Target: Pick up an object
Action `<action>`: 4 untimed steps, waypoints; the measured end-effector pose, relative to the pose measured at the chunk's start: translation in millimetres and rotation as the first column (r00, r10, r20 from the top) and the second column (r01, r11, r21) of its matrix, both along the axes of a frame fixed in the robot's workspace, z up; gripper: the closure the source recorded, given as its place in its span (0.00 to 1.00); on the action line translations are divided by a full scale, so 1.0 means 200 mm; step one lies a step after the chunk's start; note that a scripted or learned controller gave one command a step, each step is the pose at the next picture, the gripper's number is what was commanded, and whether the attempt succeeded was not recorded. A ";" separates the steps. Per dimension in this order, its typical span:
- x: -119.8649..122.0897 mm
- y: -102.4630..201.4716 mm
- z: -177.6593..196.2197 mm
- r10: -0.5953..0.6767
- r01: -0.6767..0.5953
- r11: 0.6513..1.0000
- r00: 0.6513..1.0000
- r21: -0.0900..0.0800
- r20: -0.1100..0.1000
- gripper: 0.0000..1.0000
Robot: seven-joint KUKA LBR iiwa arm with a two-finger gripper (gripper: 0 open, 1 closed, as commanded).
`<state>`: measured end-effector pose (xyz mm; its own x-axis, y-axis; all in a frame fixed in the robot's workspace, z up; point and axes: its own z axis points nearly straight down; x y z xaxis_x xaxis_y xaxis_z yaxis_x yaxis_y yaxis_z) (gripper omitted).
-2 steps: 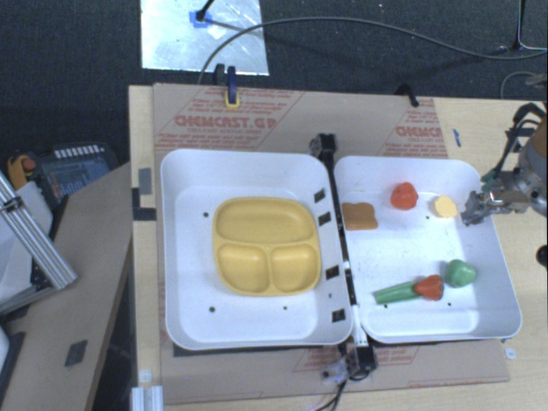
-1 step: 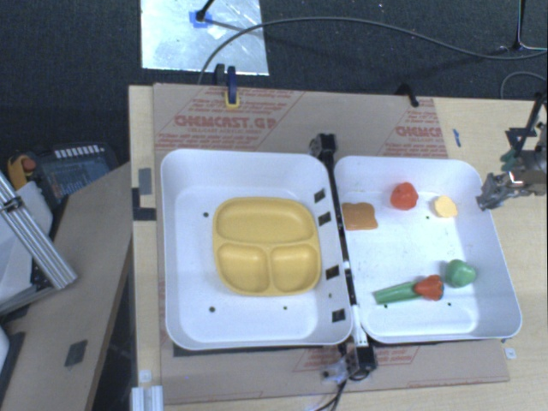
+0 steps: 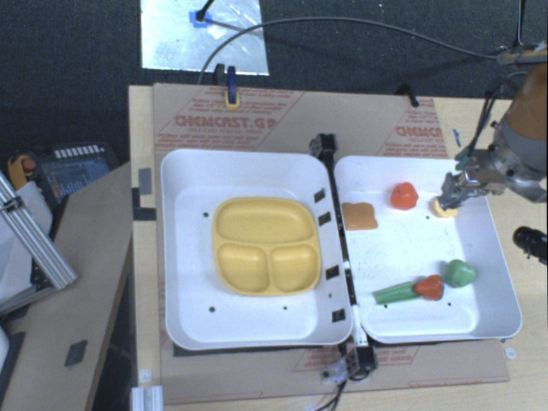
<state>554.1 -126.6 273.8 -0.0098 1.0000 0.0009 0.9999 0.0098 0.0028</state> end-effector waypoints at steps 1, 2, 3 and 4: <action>0.03 0.27 -0.09 -0.001 0.001 1.000 1.000 0.000 -0.001 1.00; 0.03 0.58 -0.14 0.001 -0.001 1.000 1.000 0.001 -0.001 1.00; 0.03 0.84 -0.22 0.000 0.000 1.000 1.000 0.001 -0.003 1.00; 0.02 1.08 -0.27 -0.001 0.001 1.000 1.000 0.000 -0.003 1.00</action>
